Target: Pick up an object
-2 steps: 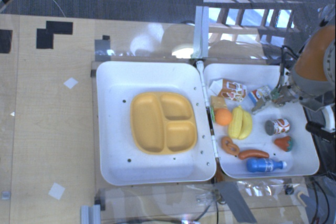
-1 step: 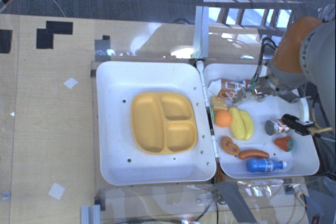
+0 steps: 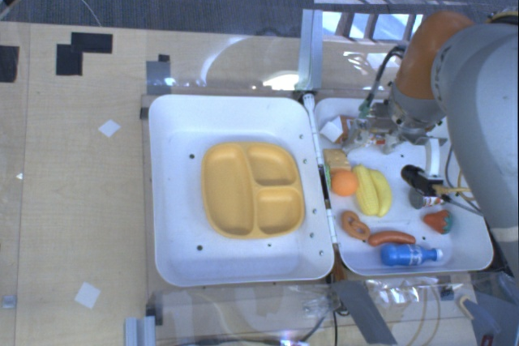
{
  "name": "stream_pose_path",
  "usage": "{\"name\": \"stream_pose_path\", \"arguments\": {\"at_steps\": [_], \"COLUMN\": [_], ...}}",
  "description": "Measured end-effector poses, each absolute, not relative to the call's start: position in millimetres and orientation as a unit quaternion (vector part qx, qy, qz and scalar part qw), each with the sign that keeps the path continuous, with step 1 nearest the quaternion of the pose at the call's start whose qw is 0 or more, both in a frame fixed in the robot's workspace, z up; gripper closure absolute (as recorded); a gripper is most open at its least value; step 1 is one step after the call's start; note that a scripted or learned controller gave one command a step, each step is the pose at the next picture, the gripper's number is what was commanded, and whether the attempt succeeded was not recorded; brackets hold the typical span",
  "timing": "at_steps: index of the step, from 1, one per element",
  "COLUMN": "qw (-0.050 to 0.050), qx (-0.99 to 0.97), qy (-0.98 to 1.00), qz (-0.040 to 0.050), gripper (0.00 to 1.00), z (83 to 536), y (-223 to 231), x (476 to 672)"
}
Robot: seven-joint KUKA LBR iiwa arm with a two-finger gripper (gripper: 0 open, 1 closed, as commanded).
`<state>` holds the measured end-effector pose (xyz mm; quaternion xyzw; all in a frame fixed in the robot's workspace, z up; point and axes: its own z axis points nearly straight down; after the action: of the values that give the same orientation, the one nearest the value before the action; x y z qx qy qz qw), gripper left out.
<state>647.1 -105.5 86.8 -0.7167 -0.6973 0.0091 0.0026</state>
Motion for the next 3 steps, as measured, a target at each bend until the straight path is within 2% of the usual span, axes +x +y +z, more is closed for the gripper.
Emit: {"name": "stream_pose_path", "arguments": {"at_steps": [1,2,3], "qw": [-0.006,-0.004,-0.002], "qx": [-0.639,-0.589,-0.614], "qy": [-0.769,-0.808,-0.789], "qz": [-0.0026,-0.0006,-0.0021], "gripper": [0.00,0.00,0.00], "z": [174.2,188.2,168.9], "y": [-149.8,-209.0,-167.3], "x": [664.7,596.3,646.8]}}
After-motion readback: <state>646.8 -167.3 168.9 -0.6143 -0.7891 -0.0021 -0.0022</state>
